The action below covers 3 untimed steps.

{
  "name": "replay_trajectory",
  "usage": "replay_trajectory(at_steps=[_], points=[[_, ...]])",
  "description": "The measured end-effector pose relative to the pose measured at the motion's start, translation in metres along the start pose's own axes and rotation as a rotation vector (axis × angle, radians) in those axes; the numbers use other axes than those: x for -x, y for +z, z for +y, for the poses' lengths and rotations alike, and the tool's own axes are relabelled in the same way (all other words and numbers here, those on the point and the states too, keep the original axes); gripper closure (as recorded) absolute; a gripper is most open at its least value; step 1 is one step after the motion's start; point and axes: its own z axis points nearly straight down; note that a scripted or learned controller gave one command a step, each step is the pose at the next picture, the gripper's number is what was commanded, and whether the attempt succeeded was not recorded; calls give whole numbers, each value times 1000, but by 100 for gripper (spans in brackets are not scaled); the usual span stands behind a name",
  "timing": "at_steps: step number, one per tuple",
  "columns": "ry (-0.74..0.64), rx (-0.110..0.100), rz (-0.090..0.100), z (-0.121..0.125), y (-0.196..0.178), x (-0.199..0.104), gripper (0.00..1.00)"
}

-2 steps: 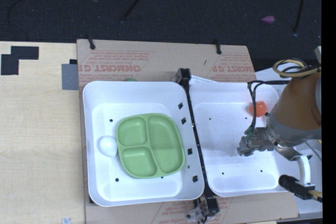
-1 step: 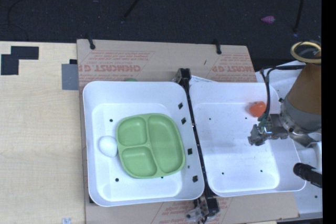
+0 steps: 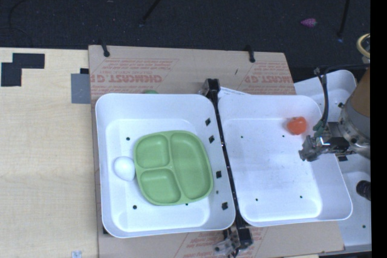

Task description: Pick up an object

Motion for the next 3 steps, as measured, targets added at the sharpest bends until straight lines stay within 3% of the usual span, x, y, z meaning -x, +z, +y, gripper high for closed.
replay_trajectory(at_steps=[3], points=[[-3,-8,3,30,24,-164,100]])
